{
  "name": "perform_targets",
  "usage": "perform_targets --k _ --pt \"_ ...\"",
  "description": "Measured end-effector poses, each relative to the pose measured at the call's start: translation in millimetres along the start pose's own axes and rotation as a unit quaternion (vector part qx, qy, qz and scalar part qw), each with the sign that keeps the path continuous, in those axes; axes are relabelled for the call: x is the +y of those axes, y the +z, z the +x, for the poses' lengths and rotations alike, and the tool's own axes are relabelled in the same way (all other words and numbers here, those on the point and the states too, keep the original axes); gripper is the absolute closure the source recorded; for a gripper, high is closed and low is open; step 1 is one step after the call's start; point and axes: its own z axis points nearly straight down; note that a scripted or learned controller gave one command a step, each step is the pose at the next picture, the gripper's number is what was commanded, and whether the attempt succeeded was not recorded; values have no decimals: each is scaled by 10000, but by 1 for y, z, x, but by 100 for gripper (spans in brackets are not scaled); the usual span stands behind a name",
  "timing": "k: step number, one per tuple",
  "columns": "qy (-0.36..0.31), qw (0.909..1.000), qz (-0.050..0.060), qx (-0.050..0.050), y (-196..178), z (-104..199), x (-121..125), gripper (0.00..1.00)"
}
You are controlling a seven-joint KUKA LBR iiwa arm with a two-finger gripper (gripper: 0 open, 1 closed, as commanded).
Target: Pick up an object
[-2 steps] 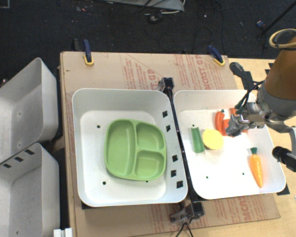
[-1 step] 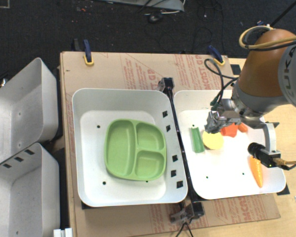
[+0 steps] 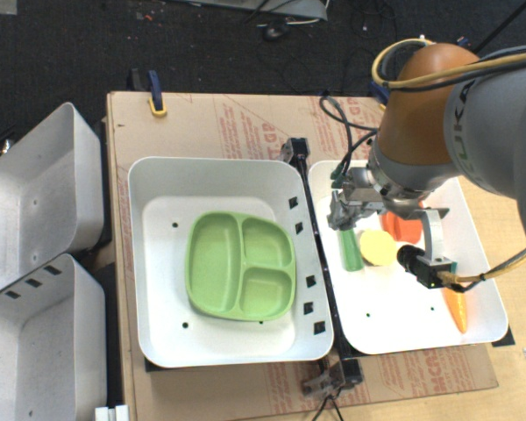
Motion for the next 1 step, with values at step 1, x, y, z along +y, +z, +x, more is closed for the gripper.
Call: perform_targets --k 1 --pt "1 10000 -2 -2 8 52 18 100"
